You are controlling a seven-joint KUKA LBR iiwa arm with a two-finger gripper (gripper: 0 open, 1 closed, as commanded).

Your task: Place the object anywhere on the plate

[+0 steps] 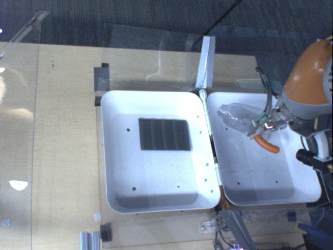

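On the table (52,155), just below and right of the pincer (261,128), an orange sausage-shaped object (269,146) lies on the floor of the right bin (270,184), its upper end touching or just under the fingertips (whether the pincer grips it or stands open I cannot tell). Left of the pincer, touching or nearly so, lies a clear crumpled plastic item (237,117). Farther left, well apart across the bins' shared edge, a dark ribbed rectangular plate (164,134) rests in the left bin (119,155).
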